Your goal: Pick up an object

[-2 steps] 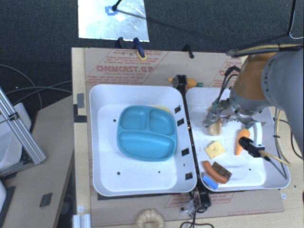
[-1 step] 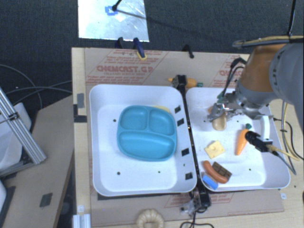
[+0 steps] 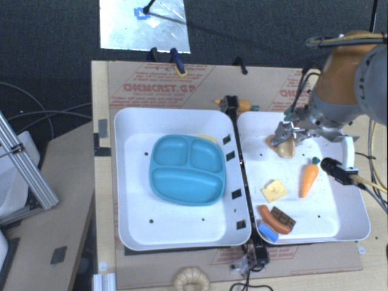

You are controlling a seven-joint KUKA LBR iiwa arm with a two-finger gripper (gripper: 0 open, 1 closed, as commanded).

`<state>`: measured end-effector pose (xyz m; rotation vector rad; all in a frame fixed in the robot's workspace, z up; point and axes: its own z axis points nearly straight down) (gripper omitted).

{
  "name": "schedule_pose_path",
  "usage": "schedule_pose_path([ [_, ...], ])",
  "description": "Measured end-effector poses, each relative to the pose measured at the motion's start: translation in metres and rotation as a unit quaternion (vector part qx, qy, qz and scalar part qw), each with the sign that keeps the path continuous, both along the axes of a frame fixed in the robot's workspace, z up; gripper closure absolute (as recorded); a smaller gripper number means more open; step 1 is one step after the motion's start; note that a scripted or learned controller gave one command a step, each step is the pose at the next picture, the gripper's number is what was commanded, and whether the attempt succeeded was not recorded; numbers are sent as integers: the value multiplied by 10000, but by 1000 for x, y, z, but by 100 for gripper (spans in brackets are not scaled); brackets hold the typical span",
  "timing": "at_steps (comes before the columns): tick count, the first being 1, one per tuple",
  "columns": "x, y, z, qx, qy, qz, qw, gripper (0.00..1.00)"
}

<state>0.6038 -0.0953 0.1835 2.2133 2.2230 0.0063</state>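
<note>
The gripper (image 3: pixel 284 136) sits low in the right bin (image 3: pixel 348 220), at about ten o'clock of it, right on a tan object (image 3: pixel 286 149) — possibly touching. Whether it clasps anything I cannot tell. At five o'clock from it lies a carrot (image 3: pixel 309 179); the left bin (image 3: pixel 130 226) holds a blue tray (image 3: pixel 187 170).

Gripper (image 3: pixel 284 136) low in right bin (image 3: pixel 351 223), over a tan object (image 3: pixel 286 148).
</note>
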Motion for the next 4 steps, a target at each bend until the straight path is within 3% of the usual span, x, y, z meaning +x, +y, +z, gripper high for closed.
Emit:
schedule_pose_path([
  [1,2,0,43,-1,1,2,10000,100],
  [3,-38,83,35,10,40,18,10000,100],
  [4,-51,96,45,7,31,14,10000,100],
])
